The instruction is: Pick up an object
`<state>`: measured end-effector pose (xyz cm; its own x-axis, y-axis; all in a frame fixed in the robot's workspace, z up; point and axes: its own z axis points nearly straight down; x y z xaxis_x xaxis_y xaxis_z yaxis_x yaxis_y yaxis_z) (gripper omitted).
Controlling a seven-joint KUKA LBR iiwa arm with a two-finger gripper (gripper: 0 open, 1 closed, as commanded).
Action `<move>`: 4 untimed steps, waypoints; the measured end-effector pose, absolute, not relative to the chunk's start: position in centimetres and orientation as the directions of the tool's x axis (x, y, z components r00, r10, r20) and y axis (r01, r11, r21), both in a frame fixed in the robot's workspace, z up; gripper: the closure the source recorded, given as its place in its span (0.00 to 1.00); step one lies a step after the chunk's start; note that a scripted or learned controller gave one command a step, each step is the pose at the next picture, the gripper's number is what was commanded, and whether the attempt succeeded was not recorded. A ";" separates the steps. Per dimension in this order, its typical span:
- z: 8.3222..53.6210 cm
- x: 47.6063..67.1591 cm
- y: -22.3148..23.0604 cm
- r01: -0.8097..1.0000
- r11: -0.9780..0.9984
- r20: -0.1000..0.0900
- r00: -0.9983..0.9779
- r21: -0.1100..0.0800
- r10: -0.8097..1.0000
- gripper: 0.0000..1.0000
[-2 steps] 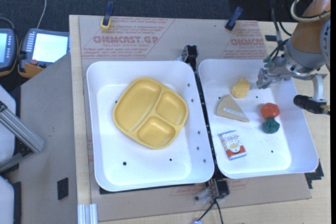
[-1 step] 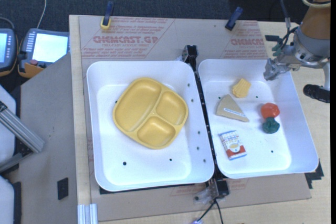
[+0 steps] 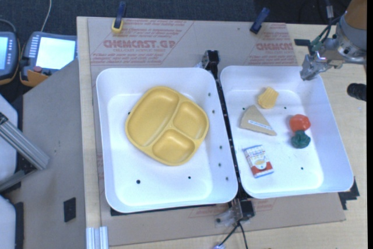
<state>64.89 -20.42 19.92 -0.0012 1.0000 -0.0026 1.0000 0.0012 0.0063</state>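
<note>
Yellow plate (image 3: 168,132) — white bins (image 3: 111,143) — red-white carton (image 3: 258,161)

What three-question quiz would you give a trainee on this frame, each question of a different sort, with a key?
1. True or false: the yellow divided plate lies in the left bin.
2. Multiple choice: which item in the right bin lies nearest the camera view's bottom edge? A) small carton B) red piece C) yellow block
3. Fill in: the dark green piece touches the ___ piece.

The gripper is at the right bin's far right corner.

Key: 1 true; 2 A; 3 red.
</note>
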 end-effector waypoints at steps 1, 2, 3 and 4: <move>25.9 64.5 -19.7 1.000 0.002 -0.002 -0.002 0.006 1.000 1.00; 29.0 64.6 -19.7 1.000 0.002 -0.002 -0.002 0.005 1.000 1.00; 27.4 63.7 -15.4 1.000 0.003 0.001 -0.003 -0.003 1.000 1.00; 27.5 62.1 -10.5 1.000 0.004 0.002 -0.004 -0.002 1.000 1.00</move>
<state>62.14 -10.47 27.51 -0.0043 1.0000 0.0016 1.0000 0.0043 -0.0023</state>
